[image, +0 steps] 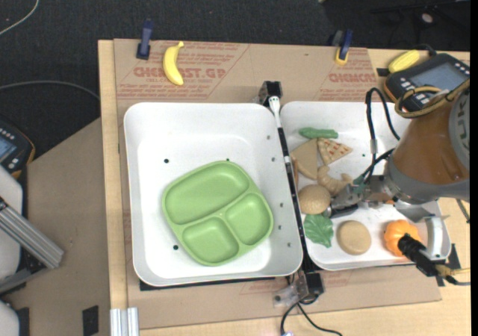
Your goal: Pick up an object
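Note:
The right bin [351, 109] holds several toy foods: a green pea pod [318, 133], a pizza slice [334, 150], a flat brown piece [304, 160], a tan ball [314, 198], a green leaf [319, 229], a round tan bun [353, 237] and an orange [396, 234]. My gripper [345, 198] is low in this bin, just right of the tan ball and above the bun. The grey arm with its orange band [426, 155] covers the bin's right side. Nothing can be seen held.
The left bin [149, 125] holds a green divided plate [216, 211]. A yellow banana [173, 63] lies on the bench behind the left bin. A black and yellow handset [426, 77] with cables sits at the back right.

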Motion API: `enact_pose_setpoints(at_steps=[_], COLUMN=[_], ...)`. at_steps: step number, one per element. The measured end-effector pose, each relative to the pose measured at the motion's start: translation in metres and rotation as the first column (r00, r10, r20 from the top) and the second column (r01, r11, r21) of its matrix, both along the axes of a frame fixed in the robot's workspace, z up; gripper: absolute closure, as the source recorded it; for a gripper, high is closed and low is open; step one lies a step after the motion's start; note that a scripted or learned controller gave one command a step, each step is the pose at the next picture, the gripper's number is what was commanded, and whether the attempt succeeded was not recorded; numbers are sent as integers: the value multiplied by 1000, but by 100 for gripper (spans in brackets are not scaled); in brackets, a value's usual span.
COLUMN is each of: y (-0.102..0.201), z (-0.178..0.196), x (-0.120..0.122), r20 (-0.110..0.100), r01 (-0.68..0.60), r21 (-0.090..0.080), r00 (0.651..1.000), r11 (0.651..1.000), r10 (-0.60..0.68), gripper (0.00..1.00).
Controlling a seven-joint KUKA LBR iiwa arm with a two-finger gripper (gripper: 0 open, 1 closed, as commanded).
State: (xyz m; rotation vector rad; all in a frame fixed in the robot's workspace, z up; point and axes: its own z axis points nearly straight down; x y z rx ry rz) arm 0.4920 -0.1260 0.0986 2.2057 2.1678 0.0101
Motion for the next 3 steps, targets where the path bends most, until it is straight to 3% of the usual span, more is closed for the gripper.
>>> enact_pose_setpoints(at_steps=[2,3], y=[4,12], z=[0,12], x=[-3,0], r20=[11,11], r01=[7,-5], r21=[-10,4], r00=[1000,1000], r11=[1000,1000], r10=[-7,5], gripper=[0,100])
